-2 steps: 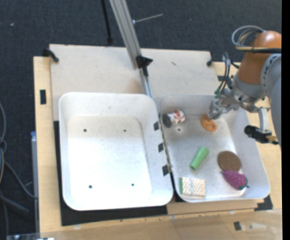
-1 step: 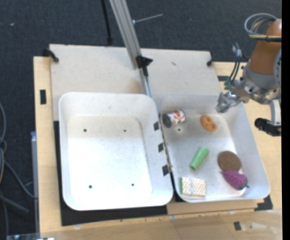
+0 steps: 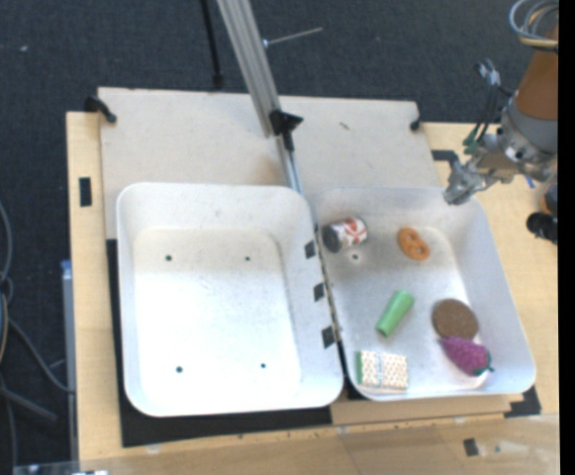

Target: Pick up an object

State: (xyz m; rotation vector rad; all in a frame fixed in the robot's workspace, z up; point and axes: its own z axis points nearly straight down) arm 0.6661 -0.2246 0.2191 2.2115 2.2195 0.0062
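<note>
Objects (image 3: 413,244) all lying in right bin (image 3: 505,295); none lifted. My claw (image 3: 459,188) upper right, over bin's rim; grip state unclear. Pick pending.

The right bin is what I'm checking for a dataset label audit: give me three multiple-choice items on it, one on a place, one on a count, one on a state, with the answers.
1. Where does the green cylinder lie in the right bin?
A. near its middle
B. far left corner
C. outside it

2. How many objects lie in that bin?
A. three
B. six
C. nine

3. Where is the end effector?
A. over the left bin
B. pressed on the cylinder
C. at the right bin's far right corner

Answers:
1 A, since it sits amid the other items.
2 B: small can, orange piece, cylinder, brown disc, magenta object, patterned block.
3 C, as it hangs by that corner's rim.
</note>
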